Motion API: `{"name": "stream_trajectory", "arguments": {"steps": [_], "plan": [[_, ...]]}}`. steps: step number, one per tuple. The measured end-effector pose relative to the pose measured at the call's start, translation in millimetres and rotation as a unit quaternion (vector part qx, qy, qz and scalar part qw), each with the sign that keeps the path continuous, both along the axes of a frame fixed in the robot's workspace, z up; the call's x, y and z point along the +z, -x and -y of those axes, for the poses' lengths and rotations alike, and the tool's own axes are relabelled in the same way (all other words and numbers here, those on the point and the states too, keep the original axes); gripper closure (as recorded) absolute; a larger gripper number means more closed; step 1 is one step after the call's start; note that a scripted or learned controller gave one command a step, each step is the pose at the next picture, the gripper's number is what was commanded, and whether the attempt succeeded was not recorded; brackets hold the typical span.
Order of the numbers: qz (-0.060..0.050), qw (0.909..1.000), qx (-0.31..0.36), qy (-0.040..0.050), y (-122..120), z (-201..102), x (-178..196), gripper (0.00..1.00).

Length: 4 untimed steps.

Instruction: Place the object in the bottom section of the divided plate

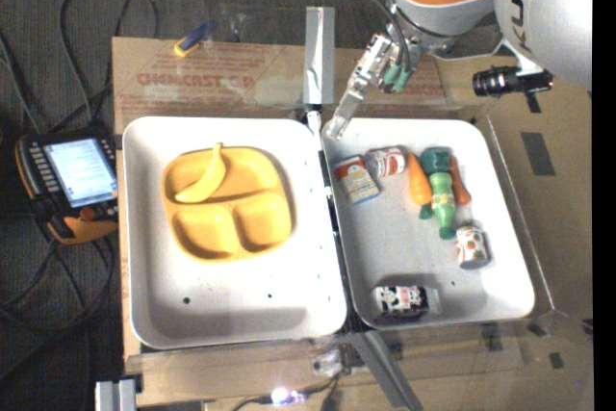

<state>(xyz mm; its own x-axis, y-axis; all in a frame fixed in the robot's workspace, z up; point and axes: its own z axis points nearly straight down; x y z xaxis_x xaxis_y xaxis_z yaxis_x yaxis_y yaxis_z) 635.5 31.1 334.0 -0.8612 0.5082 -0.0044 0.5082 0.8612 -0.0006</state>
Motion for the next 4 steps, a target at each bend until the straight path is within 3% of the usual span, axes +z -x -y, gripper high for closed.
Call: {"name": "stream_trajectory", "arguments": {"steps": [1,2,4], "plan": [[0.0,1.0,0.0,0.0,0.0,0.0,0.0,0.0],[0.0,0.9958,-0.091,-0.0015,-26.3,-3.1,-18.4,0.0],[0.0,0.9958,-0.092,-0.0011,-26.3,-2.8,-18.3,0.0]]}}
